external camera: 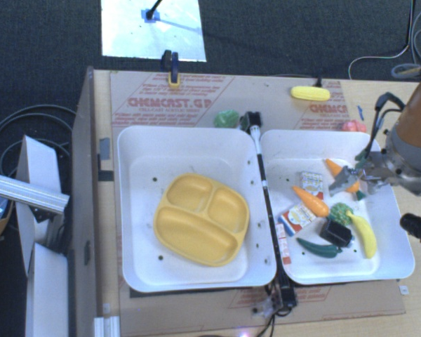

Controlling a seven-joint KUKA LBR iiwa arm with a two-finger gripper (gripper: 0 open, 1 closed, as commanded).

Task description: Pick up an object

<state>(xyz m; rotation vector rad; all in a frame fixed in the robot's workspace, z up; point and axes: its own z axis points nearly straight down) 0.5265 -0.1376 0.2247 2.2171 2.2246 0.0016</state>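
Gripper (347,180) low over right bin (389,269), at bin's 2 o'clock; whether claw is clenched or released, cannot tell.

Candidates crowd together: small carrot (333,166) just at 10 o'clock of gripper, long carrot (311,201), broccoli (341,212), banana (365,234), black block (335,232).

Risk: tight clutter, so fingers likely nudge neighbour or close on nothing.

Open room: bin floor near 12 o'clock wall; divider rim near at 9 o'clock.

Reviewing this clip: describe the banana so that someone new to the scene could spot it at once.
Look in the right-hand white bin, at its near right corner. The banana lies there beside the broccoli and a black block. It is the one plain yellow, curved piece; the neighbouring carrot is orange.
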